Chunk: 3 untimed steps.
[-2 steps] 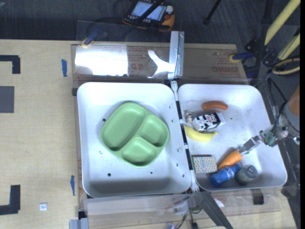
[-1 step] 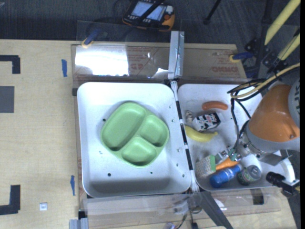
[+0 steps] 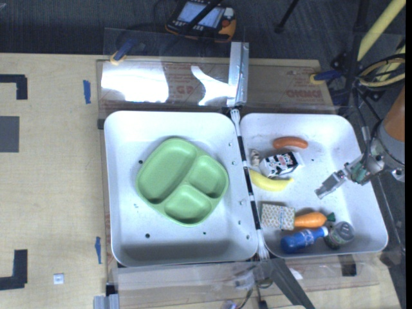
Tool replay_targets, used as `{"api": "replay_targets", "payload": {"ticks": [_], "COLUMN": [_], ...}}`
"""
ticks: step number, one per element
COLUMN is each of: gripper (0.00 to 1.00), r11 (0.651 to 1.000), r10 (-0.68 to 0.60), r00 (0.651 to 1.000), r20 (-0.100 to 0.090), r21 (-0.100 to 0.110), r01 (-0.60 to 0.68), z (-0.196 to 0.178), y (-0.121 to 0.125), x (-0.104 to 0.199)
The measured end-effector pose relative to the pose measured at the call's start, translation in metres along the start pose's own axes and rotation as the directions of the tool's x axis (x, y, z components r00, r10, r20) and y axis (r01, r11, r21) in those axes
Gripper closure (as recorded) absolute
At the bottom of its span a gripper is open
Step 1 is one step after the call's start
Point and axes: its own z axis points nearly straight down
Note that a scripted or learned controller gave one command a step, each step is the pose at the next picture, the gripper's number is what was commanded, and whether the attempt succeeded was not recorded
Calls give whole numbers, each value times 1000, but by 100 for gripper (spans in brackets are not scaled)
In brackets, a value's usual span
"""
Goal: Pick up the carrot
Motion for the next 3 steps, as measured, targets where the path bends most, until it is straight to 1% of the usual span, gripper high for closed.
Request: {"api": "replay_targets", "payload": {"ticks": [1, 2, 3], "gripper": [0, 0, 0], "r11": [897, 911, 920], "r10": [-443, -413, -392], "r00": [897, 911, 920], "r20": [0, 1, 3], "r21": [-1, -2, -2], "r01": [443, 413, 392], "z": [130, -29, -35], "y": [48, 70, 78], "x": [-12, 21, -3]}}
